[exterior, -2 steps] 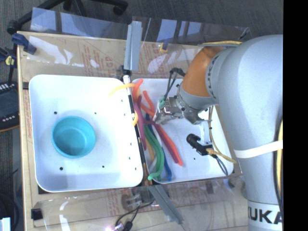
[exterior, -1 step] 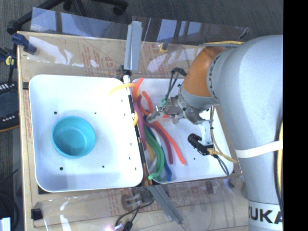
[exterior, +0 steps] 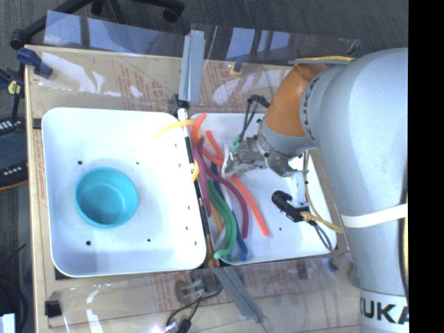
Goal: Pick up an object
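**Gripper low in right bin, over the tube pile**

Gripper sits at the pile's top edge, grip state: cannot tell. Arm comes in from 3 o'clock, orange band at 1 o'clock of the gripper. Coloured flexible tubes spread from 10 to 6 o'clock of it, along the right bin's left wall. Blue bowl at 9 o'clock, well apart, in the left bin.
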Controlling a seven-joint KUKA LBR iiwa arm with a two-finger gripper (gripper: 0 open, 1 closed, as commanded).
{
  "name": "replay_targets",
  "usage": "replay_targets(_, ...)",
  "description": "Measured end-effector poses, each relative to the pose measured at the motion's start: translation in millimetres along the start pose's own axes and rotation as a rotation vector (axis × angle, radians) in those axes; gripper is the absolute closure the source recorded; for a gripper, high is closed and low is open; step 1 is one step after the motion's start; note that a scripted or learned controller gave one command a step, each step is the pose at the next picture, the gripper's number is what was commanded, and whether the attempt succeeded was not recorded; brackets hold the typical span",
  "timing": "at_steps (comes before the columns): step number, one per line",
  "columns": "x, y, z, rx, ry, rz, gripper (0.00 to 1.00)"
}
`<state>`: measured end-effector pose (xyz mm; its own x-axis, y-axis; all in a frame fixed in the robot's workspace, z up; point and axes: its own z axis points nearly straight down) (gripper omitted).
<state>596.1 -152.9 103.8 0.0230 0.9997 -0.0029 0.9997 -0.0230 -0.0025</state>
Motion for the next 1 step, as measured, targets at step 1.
replay_targets(1,75.8,41.1,-89.3,-0.003,0.003,-0.244,1.00)
